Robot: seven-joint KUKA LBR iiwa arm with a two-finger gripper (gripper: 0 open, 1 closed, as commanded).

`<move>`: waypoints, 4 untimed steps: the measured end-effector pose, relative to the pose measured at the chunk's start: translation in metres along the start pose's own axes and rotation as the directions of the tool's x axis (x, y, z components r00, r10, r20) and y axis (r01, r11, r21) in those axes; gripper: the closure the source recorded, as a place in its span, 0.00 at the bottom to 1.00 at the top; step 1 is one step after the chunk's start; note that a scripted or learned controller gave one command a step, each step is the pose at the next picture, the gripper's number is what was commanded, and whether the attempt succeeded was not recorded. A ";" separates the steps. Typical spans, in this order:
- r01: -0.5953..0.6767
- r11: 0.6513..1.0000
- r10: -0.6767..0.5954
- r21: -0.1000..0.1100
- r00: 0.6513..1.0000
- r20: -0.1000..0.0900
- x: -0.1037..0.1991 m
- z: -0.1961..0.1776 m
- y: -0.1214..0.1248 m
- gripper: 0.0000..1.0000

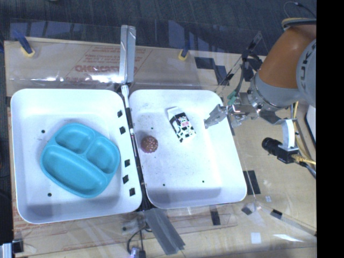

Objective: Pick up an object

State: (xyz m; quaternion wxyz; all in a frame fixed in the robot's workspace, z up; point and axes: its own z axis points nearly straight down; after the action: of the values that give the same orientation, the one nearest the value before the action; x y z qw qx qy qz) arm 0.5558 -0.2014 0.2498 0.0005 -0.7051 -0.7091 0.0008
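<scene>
A small white carton with a black-and-white cow print (181, 124) lies tilted in the upper middle of the right bin (215, 187). A small round brown-red ball (149, 143) rests near that bin's left wall. My gripper (215, 116) hangs over the right bin's upper right corner, to the right of the carton and apart from it. Nothing shows between its fingers.
The left bin (27, 198) holds a blue divided tray (79, 159). A metal divider bar (127, 52) stands between the bins at the back. The arm's orange band (290, 50) and cables sit beyond the right bin's right edge.
</scene>
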 end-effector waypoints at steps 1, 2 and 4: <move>0.005 1.000 -0.005 -0.005 1.000 0.001 0.071 0.155 0.101 0.00; 0.000 1.000 0.000 0.001 1.000 0.000 0.017 0.158 0.029 0.00; 0.000 1.000 0.000 -0.001 1.000 -0.001 0.006 0.034 0.048 1.00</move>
State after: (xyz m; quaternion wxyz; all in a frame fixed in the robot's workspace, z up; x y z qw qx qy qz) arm 0.6032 -0.1954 0.2155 0.0002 -0.7051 -0.7091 0.0002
